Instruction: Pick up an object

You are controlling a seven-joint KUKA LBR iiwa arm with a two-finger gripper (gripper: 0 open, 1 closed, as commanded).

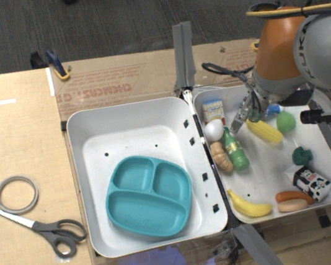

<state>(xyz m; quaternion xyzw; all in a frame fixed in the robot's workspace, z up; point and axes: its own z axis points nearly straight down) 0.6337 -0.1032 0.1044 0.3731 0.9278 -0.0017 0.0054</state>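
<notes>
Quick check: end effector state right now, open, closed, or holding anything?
End effector: cannot be told; it sits low in the right bin, beside the corn cob and above the green bottle.

Camera position: sitting fixed above the bench (13, 123), looking down at a slant.
Facing: taking in both white bins, left bin (93, 191) at 9 o'clock, right bin (329, 151) at 3 o'clock.
Nearness: standing well back.
Arm (301, 43): entering from 2 o'clock.
</notes>
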